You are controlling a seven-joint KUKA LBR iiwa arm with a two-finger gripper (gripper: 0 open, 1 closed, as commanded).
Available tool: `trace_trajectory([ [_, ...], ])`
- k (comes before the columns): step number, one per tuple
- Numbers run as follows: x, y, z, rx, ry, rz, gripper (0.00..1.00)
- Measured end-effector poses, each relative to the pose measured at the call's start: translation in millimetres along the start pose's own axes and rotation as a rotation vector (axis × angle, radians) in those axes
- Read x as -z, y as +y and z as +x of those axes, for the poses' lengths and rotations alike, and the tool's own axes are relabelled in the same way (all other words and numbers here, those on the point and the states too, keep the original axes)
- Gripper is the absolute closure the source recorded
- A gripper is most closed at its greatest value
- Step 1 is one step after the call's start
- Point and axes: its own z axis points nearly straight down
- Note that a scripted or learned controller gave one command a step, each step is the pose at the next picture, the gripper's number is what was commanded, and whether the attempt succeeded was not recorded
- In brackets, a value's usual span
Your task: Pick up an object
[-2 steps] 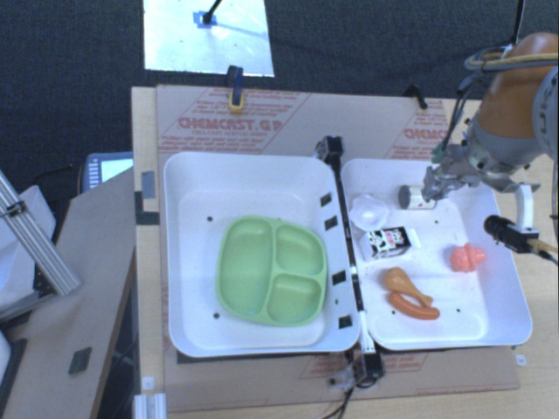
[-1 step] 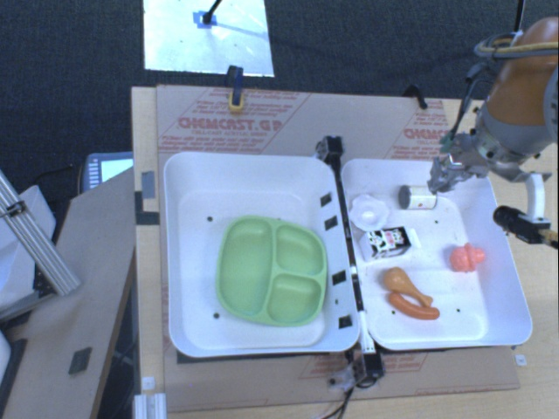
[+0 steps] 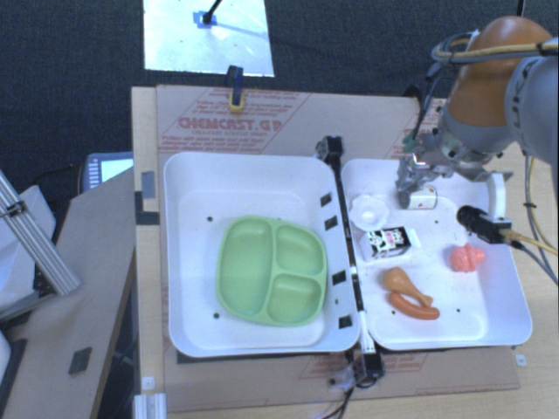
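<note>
Nearby, white cup [image 3: 369, 209], milk carton [image 3: 388, 242], drumstick [image 3: 405, 283], sausage [image 3: 415, 306], pink toy [image 3: 467, 257]

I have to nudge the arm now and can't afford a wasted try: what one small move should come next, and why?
Probably lower the claw a little straight down. It hangs at the back of the right bin, right beside a small white can, the closest item, with the small white cup farther off. I'd judge the can the easiest target.
</note>
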Motion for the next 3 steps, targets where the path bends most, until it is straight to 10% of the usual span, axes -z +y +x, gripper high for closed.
trace_trajectory([
  [3,23,0,164,0.002,0.002,0.000,1.00],
])
